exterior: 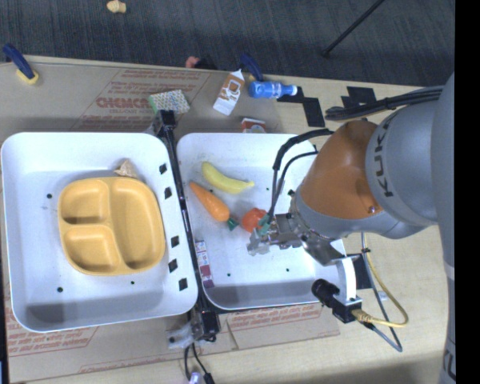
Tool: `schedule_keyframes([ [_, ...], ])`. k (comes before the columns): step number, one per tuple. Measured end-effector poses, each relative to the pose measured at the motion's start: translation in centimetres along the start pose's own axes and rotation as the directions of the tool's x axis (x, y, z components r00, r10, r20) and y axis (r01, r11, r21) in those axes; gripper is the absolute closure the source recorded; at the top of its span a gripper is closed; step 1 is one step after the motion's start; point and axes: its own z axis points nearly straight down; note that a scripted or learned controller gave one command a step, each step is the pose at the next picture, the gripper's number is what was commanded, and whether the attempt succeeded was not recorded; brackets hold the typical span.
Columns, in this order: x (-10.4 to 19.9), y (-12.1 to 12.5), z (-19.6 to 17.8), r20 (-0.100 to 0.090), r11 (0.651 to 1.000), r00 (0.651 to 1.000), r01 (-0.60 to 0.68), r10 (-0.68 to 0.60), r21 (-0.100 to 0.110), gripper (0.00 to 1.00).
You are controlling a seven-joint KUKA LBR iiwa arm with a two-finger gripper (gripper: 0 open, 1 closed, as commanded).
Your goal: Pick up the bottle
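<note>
The grey arm with its orange band reaches in from the right, and its two-finger gripper [260,240] hangs low inside the right-hand shallow white bin [224,290]; whether it is wide, narrow or holding anything I cannot tell. Just left of it lie a small red object [253,217], an orange carrot [210,202] and a yellow banana [226,181]. The blue plastic bottle [270,90] lies on the bench beyond the bins' far edge. The left-hand white bin [24,206] holds a yellow divided plate [110,224].
</note>
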Motion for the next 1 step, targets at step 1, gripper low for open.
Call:
schedule_keyframes([
  [1,-9.61,-0.47,-3.47,0.0,0.973,0.973,-0.23,0.23,-0.002,1.0],
])
